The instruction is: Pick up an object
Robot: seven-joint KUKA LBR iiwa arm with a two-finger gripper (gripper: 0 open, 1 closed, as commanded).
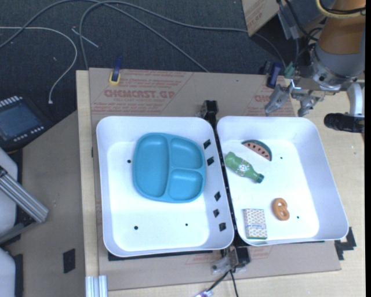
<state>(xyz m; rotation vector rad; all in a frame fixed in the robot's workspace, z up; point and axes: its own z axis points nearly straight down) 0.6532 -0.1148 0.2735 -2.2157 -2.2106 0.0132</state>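
The gripper is hanging open and empty over the right bin's far edge. The green bottle is lying slantwise, cap pointing toward the near right corner.

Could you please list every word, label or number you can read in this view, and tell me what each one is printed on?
"CHEMCAST GP" or close to it, in faded red letters on the brown board behind the left bin; the letters are blurred, so the spelling is uncertain.
More red print on that board behind the right bin: too blurred to read.
Print on the cardboard box at the top: too small to read.
Small packet in the right bin: pattern only, unreadable.
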